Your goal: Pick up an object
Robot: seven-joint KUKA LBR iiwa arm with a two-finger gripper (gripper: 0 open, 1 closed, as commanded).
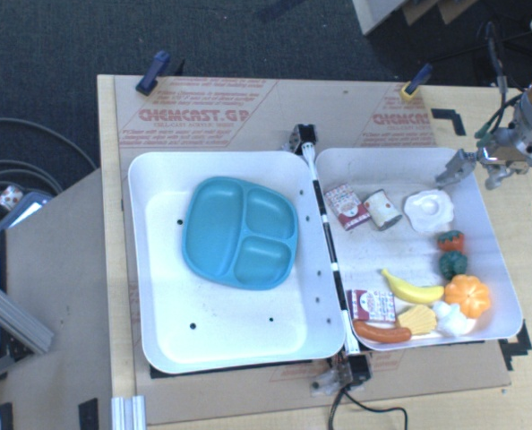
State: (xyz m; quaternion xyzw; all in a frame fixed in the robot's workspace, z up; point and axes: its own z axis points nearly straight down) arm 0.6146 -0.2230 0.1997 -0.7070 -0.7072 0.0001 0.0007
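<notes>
Left bin [158, 240]: shallow white tray; a blue divided plate [241, 233] with three compartments lies in its upper middle.

Right bin [494, 240]: shallow white tray holding all the candidate objects, most of them gathered toward its near right corner.

Upper group: a small red-and-white carton [345, 206], a short can [383, 210] lying on its side just beside it, and a white fried-egg toy [427, 209] to the right.

Middle right: a small tomato-like piece [450, 240] above a dark green broccoli-like piece [452, 263].

Lower group: a banana [412, 288], an orange pumpkin-like piece [467, 296], a second red-and-white carton [372, 305], a yellow ridged chip or cheese piece [417, 319], a sausage [382, 332] and a white lump [454, 321], packed close and partly touching.

Gripper [481, 161]: at the bin's upper right rim, above and to the right of the egg toy; no object sits between its prongs. Whether they are spread or closed cannot be told at this size.

Progress: judged at the start; nothing is lifted, every object rests in the right bin, and both descent and grasp remain.

Nearest candidate: the egg toy, by position.

Hard to read: the arm is cut off at the right edge; carton labels are illegible; the white lump's identity is unclear.
</notes>
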